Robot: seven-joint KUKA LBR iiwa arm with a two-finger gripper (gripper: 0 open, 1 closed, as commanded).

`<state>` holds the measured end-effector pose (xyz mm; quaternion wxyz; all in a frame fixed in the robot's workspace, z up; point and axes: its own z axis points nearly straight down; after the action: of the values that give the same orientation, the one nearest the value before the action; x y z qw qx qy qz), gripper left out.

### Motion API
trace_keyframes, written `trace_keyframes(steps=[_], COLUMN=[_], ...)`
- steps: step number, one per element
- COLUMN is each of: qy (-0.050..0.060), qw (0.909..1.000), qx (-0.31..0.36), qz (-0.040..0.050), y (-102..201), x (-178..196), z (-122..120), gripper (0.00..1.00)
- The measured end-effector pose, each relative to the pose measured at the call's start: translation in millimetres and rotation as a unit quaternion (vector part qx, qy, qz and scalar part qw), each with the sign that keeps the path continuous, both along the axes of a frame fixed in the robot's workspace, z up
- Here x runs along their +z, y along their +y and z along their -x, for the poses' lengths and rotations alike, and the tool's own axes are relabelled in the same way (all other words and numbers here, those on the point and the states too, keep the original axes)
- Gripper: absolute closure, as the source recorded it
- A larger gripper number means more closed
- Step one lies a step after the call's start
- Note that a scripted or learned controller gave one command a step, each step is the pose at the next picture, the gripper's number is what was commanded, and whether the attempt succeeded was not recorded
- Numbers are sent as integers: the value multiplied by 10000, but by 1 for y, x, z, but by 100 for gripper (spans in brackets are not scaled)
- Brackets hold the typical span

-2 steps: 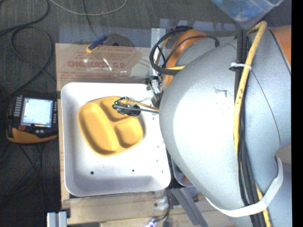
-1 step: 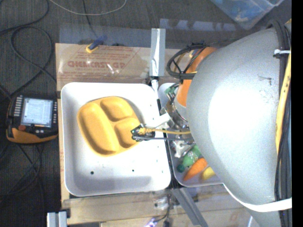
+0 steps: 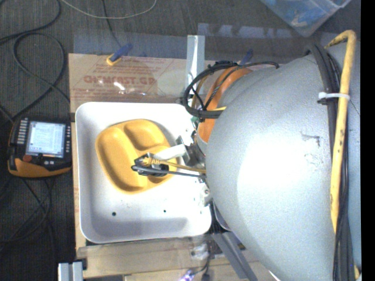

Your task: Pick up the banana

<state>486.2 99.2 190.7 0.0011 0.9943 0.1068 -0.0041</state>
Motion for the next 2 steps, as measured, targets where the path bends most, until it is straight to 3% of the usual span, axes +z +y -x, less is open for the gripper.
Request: trace_keyframes(steps=[1, 2], qy=[34, 3], qw=[10000, 10000], qx=[-2, -63], qz=[17, 9], y=[-1, 55], x=[6, -24], z=[0, 4], gripper=[100, 100])
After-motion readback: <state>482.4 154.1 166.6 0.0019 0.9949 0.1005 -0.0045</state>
